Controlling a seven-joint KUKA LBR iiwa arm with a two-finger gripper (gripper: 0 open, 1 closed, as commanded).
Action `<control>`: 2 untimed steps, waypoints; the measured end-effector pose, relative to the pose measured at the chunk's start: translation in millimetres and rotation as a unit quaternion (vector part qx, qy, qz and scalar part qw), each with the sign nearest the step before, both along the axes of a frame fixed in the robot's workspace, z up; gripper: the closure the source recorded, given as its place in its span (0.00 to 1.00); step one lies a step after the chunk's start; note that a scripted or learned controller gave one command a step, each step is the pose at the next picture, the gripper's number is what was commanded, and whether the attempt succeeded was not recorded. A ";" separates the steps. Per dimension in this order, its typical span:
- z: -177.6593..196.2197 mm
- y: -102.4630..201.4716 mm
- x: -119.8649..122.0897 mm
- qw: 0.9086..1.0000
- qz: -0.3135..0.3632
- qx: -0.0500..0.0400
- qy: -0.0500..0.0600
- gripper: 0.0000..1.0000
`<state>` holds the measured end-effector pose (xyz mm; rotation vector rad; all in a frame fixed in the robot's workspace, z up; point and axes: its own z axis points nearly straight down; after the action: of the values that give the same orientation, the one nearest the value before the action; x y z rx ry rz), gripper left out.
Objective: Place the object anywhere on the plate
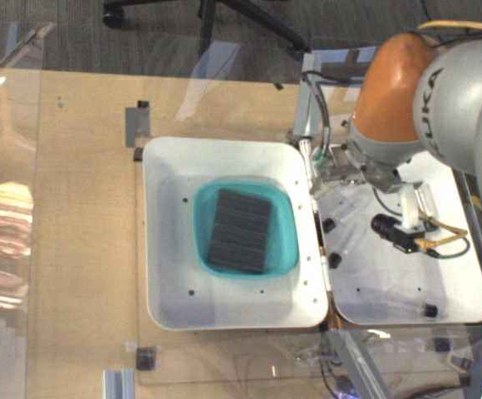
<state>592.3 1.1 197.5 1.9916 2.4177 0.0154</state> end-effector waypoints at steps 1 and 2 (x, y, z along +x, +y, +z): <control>-0.1 -0.1 0.0 1.000 0.000 0.000 0.000 0.00; 236.8 -11.5 38.2 0.997 -0.072 0.000 -0.001 0.00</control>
<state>630.5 -10.3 434.3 2.1577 2.2663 0.0158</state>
